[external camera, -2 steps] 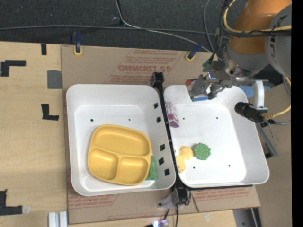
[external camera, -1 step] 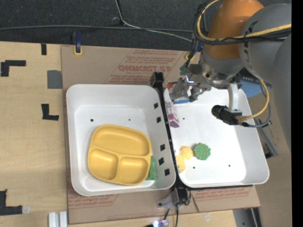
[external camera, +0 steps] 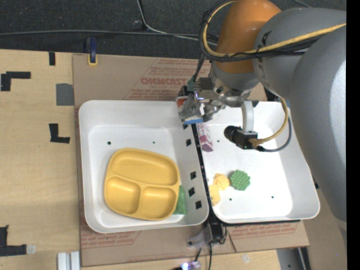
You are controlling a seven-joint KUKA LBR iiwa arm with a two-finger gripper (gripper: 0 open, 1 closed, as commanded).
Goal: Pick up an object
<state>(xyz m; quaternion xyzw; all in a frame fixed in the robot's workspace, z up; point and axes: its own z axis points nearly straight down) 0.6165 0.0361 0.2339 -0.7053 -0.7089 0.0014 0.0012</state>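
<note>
My gripper point(external camera: 193, 110) hangs over the rim between the two bins, near their far end, under the orange band of the arm. Just below it a small pink and purple object point(external camera: 205, 139) lies against the left wall of the right bin point(external camera: 292, 207); I cannot tell whether it touches the gripper. Further forward in the right bin sit a green bumpy ball point(external camera: 240, 179) and a pale yellow piece point(external camera: 218, 185) side by side. The left bin point(external camera: 93, 128) holds a yellow divided plate point(external camera: 140, 183) with a green item point(external camera: 181, 201) wedged at its right edge.
A black cable fitting point(external camera: 239, 136) on the arm hangs over the right bin. The arm's grey body covers the right side. Both bins rest on a cardboard sheet point(external camera: 140, 77) on the wooden bench.
</note>
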